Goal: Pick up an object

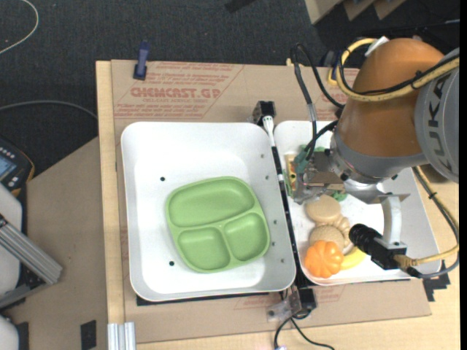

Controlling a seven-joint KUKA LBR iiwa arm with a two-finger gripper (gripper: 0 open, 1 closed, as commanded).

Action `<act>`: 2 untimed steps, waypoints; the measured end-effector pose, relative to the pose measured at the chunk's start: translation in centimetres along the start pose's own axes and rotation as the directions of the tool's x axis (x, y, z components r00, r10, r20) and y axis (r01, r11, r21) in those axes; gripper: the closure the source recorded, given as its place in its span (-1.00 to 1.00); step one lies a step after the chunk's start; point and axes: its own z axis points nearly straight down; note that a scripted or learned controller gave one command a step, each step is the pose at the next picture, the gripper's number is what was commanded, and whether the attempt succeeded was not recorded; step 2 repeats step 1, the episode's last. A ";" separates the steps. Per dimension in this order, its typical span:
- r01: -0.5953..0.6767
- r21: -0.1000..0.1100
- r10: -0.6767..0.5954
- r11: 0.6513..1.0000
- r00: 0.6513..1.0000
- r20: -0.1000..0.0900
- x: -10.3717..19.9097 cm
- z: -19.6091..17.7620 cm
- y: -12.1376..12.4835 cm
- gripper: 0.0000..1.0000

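Observation:
My gripper [312, 182] hangs low over the back left part of the right bin [408, 268], under the arm's orange band [387, 93]. Just in front of it lies a tan round piece [323, 210], with a second tan piece [328, 236] nearer the camera. An orange pumpkin-shaped toy [323, 259] sits at the bin's front left corner, and a yellow piece [353, 259] shows beside it. Small green and yellow bits [295, 168] lie against the bin's left wall by the gripper. The arm hides the rest of this bin.
The left bin [146, 159] holds a green three-compartment tray [217, 223]. A black clip [263, 111] sits at the back of the ridge between the bins. A black part with cables [376, 248] overhangs the right bin's front. Cardboard [175, 86] lies under both bins.

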 end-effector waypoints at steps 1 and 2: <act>0.007 -0.017 -0.007 1.000 1.000 -0.006 4.0 -15.2 0.1 1.00; 0.007 -0.017 -0.007 1.000 1.000 -0.006 4.0 -15.2 0.1 1.00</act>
